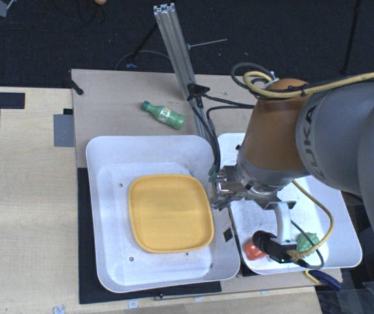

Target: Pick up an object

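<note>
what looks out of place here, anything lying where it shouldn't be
One thing stands out: a green bottle lies on its side on the bench behind the left bin, outside both bins. The yellow plate lies flat inside the left bin and looks in order.

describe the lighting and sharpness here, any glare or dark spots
Camera view: light is even and soft over the bench; the left bin looks a bit washed out at its rim; the yellow plate casts hardly any shadow; the floor beyond is very dark; the arm, nearest the lens, looks soft.
</note>
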`<action>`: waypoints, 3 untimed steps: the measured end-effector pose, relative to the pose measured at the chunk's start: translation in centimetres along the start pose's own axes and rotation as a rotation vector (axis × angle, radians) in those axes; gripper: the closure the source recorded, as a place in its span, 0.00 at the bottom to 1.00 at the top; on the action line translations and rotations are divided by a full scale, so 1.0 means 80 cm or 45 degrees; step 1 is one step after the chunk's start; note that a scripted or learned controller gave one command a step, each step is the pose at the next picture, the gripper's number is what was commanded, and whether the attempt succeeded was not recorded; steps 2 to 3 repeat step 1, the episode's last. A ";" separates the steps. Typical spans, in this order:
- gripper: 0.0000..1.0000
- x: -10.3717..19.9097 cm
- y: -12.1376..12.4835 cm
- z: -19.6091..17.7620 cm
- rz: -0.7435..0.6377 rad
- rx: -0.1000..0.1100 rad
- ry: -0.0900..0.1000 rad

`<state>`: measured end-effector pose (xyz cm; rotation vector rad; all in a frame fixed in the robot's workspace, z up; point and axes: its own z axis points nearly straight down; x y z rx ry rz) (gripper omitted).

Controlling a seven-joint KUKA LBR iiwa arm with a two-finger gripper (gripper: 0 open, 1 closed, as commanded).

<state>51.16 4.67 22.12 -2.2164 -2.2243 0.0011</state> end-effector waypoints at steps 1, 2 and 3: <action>1.00 0.055 -0.015 0.000 0.002 -0.001 0.000; 1.00 0.055 -0.015 0.000 0.002 -0.001 0.000; 1.00 0.055 -0.015 0.000 0.002 -0.001 0.000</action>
